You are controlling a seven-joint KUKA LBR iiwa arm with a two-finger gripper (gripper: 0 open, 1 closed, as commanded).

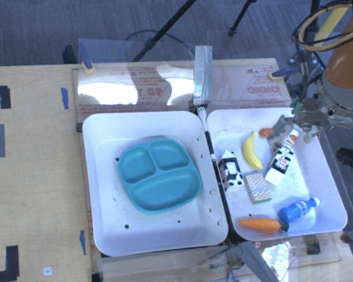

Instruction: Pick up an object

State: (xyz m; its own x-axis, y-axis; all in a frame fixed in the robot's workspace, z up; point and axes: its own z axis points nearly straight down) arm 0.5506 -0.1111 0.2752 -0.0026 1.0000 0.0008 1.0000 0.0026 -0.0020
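Observation:
The right bin (pixel 329 179) holds a yellow banana (pixel 251 152), an orange carrot (pixel 262 224), a blue bottle (pixel 297 210), a patterned square pad (pixel 258 187), a small black-and-white block (pixel 230 170) and a black-and-white carton with a red top (pixel 283 156). A small orange piece (pixel 266 132) lies at the far side. My gripper (pixel 294 133) hangs over the carton's red top at the bin's far right. It is open, one finger on each side of that top, and nothing is held between them.
The left bin (pixel 101 171) holds a blue divided plate (pixel 159 174). A clear panel (pixel 138 86) and a grey upright post (pixel 203 71) stand behind the bins. Yellow and black cables (pixel 327 23) loop above the arm at the right.

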